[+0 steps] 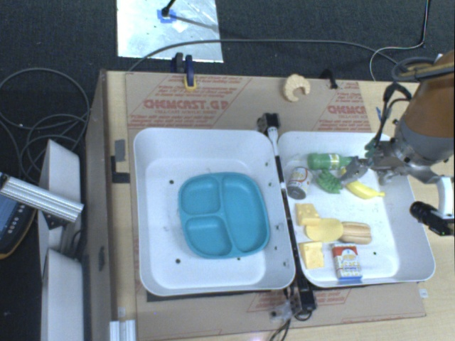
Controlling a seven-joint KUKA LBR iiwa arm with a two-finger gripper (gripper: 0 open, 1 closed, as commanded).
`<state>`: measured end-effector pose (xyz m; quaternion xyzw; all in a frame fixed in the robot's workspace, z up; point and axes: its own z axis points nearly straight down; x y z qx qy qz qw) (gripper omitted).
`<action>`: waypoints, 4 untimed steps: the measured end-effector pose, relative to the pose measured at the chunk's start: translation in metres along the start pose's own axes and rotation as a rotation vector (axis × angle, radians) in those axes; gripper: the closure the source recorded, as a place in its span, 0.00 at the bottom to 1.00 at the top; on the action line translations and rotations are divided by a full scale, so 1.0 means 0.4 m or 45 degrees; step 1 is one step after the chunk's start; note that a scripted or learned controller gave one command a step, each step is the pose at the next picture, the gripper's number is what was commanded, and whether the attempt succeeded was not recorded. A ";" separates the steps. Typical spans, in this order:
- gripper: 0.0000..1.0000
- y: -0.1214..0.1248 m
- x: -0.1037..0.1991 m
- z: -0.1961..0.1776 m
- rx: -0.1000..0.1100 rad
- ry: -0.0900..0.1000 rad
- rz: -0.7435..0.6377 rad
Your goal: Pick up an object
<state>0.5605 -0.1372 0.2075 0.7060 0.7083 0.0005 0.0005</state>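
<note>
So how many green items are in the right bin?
2: a green bottle lying near the bin's top, and a smaller green toy just below it. The arm may hide others.

Two white bins (153, 261) hold a blue tray (224, 215), a green bottle (325, 161), a yellow banana (364, 190), pale yellow cheese (312, 254), a tan bun (356, 231) and a red-white-blue box (347, 263).

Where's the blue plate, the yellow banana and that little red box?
blue plate (224, 215), camera view, left bin: its centre divider.
yellow banana (363, 190), camera view, right bin: its middle.
red box (347, 263), camera view, right bin's near side: its top face.
</note>
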 end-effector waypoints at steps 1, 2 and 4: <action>0.00 0.141 0.007 0.208 0.002 0.000 -0.001; 0.00 0.245 0.000 0.318 0.044 0.011 0.000; 1.00 0.168 0.096 0.280 -0.003 -0.001 -0.005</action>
